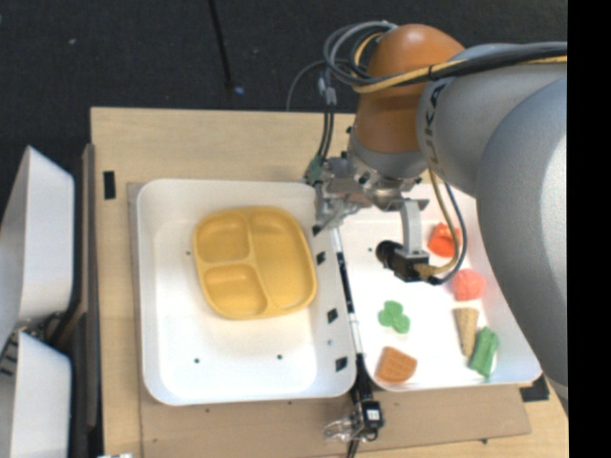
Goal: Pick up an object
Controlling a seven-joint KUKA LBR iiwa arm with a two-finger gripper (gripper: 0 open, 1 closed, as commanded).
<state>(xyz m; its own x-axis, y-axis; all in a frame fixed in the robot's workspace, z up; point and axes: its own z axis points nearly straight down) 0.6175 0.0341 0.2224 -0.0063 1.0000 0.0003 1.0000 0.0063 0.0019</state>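
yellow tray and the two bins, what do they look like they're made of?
Yellow tray: probably moulded plastic, smooth with a slight sheen; three compartments with rounded edges, one uniform colour.
Left bin and right bin: likely thin formed plastic, glossy white, with rounded corners and shallow walls. Painted metal can't be ruled out from this view.

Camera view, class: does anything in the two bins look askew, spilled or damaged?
Nothing stands out. The yellow tray lies flat, slightly turned, in the left bin; the small toys sit apart in the right bin.
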